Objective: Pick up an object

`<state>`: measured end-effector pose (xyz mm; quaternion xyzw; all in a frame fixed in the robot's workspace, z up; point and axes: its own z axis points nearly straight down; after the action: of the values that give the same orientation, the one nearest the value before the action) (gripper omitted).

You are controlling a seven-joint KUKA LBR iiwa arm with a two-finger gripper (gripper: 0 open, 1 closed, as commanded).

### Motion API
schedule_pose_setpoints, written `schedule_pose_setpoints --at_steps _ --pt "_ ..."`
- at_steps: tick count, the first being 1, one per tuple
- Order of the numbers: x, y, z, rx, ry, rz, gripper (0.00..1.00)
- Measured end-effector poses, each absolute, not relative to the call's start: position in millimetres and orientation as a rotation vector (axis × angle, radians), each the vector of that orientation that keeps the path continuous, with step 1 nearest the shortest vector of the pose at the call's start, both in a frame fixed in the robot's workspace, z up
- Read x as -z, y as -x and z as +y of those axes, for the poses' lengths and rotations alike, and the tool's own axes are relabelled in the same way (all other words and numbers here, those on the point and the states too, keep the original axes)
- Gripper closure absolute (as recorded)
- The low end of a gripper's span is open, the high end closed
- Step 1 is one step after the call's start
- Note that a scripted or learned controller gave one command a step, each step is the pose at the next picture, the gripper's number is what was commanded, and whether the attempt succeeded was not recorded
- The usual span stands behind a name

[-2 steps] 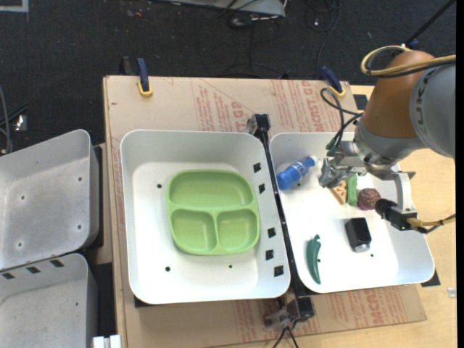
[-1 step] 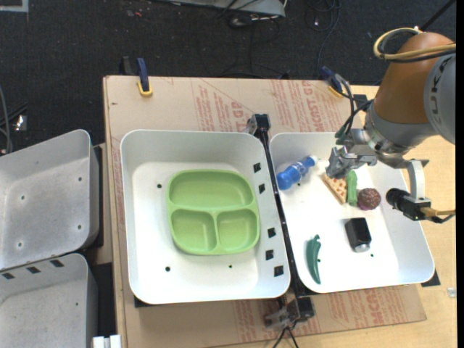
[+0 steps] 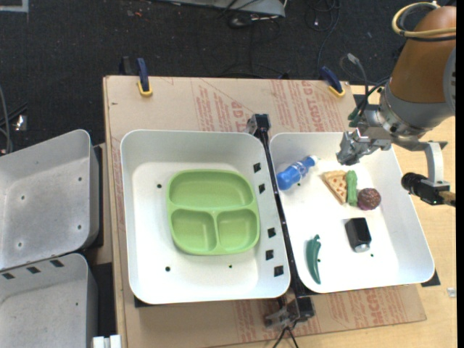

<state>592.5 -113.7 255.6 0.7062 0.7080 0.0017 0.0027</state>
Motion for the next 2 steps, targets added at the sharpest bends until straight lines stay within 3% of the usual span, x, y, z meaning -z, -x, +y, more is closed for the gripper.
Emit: schedule_pose_setpoints --at_steps 2 --pt "-247.6 -599.2 -4.9 -0.001 -2.213 2.230 1.00"
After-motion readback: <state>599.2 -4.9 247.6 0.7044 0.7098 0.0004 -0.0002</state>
